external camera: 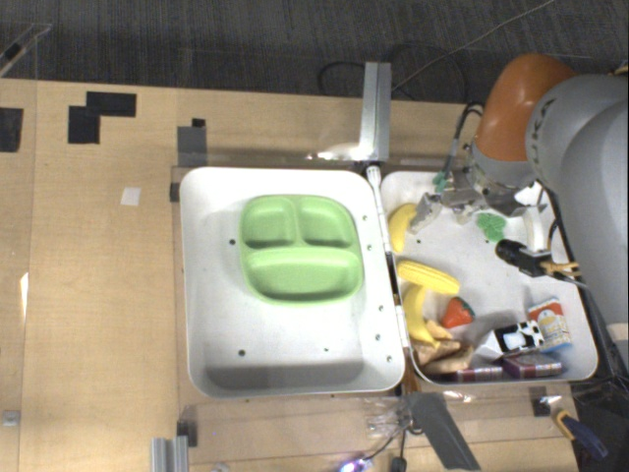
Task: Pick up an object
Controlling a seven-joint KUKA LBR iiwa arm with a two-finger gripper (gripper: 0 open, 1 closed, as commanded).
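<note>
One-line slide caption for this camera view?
Gripper reaches over the right bin near a banana; green tray in the left bin.

The grey arm (pixel 590 155) reaches in from the right, its bulky rounded link filling the upper right corner. The orange band (pixel 511 106) sits just above the wrist, which angles down and to the left. Below it the gripper (pixel 442 200) hangs low, its metal parts pointing down-left; how the jaws stand cannot be told.
</note>
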